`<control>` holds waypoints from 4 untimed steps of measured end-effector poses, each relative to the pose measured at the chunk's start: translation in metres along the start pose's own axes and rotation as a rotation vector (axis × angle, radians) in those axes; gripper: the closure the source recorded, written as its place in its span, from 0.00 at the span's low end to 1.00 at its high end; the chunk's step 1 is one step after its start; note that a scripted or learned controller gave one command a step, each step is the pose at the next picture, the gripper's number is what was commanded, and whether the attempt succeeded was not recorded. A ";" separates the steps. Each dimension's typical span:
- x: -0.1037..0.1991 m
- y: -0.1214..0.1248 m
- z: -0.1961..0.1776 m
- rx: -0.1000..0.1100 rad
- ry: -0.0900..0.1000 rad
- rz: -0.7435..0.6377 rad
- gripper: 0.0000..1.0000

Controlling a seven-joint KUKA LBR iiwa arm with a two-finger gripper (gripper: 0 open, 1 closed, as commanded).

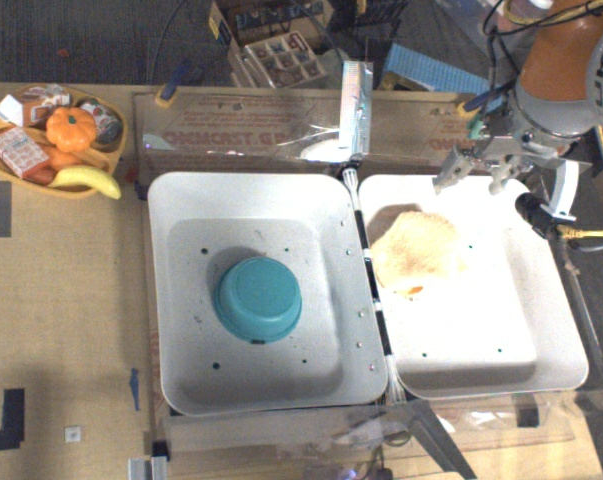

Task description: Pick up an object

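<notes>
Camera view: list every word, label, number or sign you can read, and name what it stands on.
None can be read.
Clear plastic sheet behind the white bins: faint reddish print, too blurred.
Small red and white box in the yellow fruit basket: markings too small.

Single fixed overhead camera, looking down at a slant on a bench with two white bins

The camera sits high above the bench, tilted toward twelve o'clock, far enough back to take in both bins whole: the left bin [181, 208] lies at about eight o'clock from the centre, the right bin [541, 298] at about four o'clock. Beyond the bins, floor clutter fills the twelve o'clock strip. A basket of toy food [11, 163] marks ten o'clock. The arm [566, 58] enters at two o'clock, its gripper [478, 176] above the right bin's far rim
</notes>
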State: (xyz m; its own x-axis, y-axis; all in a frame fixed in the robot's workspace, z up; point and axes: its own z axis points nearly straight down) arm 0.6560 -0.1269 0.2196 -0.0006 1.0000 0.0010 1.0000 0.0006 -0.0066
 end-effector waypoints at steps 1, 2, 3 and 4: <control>0.016 -0.015 0.127 -0.006 -0.001 -0.102 0.00; 0.026 -0.050 0.131 -0.018 -0.003 -0.249 0.00; 0.024 -0.050 0.124 -0.015 0.000 -0.241 1.00; 0.024 -0.050 0.124 -0.015 0.000 -0.242 0.00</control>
State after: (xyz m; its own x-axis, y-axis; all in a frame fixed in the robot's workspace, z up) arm 0.6048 -0.1026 0.0960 -0.2399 0.9708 0.0007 0.9708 0.2398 0.0088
